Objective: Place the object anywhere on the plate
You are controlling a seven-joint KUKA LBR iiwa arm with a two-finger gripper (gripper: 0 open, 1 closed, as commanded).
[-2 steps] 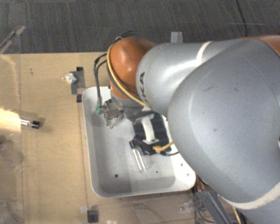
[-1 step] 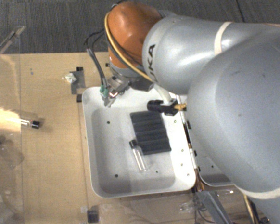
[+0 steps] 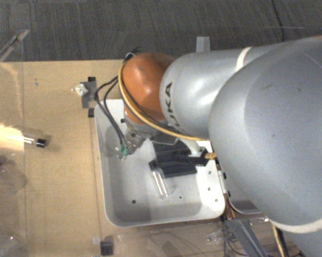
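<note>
My gripper [image 3: 161, 185] hangs low over the floor of the left white bin [image 3: 114, 203], near its middle. Its two silver fingers [image 3: 158, 182] point toward the bin's front and stand close together, with nothing visible between them. The grey arm with its orange band [image 3: 143, 82] reaches in from the right and covers the bin's back part and nearly all of the right bin. Two tiny dark specks [image 3: 133, 201] lie on the bin floor in front of the gripper.
The wooden bench [image 3: 55, 189] stretches left of the bin. On it lie a small black-capped tube [image 3: 37, 142] and a clear plastic piece [image 3: 6, 170]. A black bracket [image 3: 90, 94] sits at the bin's back left corner, and a black block [image 3: 106, 247] at its front.
</note>
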